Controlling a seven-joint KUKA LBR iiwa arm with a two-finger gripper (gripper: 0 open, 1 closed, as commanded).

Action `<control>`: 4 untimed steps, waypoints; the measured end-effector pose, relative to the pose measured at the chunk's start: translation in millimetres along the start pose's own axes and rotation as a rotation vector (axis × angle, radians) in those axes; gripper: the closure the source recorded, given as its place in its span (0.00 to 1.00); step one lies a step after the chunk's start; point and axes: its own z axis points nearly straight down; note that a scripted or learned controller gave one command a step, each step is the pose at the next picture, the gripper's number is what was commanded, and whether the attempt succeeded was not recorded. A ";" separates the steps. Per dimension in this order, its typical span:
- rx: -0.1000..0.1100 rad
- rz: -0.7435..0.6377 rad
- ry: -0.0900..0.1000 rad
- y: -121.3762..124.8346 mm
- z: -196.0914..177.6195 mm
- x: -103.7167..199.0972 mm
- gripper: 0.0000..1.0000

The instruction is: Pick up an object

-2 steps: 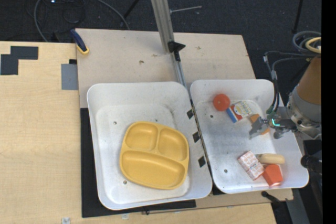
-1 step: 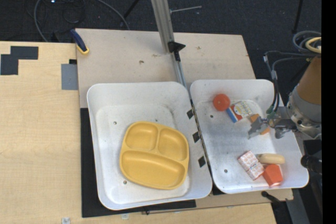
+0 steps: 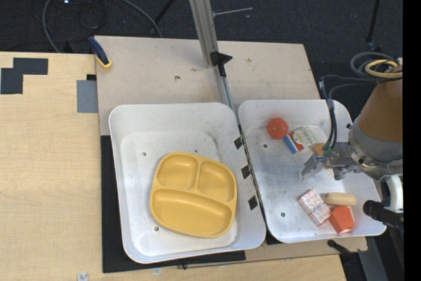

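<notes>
Two white bins are sitting side by side across the lower half of the frame. The left bin (image 3: 125, 135) is carrying a yellow tray (image 3: 194, 194), lying flat at its middle. The right bin (image 3: 276, 214) is keeping the loose items: a red ball (image 3: 277, 127) near its top, a packet (image 3: 306, 137) just right of that, and a box (image 3: 314, 206), a roll (image 3: 340, 199) and an orange block (image 3: 342, 220) crowding the lower right corner. The gripper (image 3: 316, 164) is hanging over the bin's right-centre, between packet and box, probably lining up a grab. Its fingers are looking slightly apart, clamping nothing. Tight clustering is likely making a clean pick harder.
</notes>
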 end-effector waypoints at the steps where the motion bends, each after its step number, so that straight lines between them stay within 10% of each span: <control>1: 0.002 0.000 0.001 -7.0 62.9 1.5 0.00; 2: -0.006 0.000 0.000 -5.2 66.8 -0.2 0.00; 3: -0.015 -0.001 0.010 -1.4 55.4 4.4 1.00; 4: -0.008 0.000 -0.003 -8.0 7.1 -3.2 1.00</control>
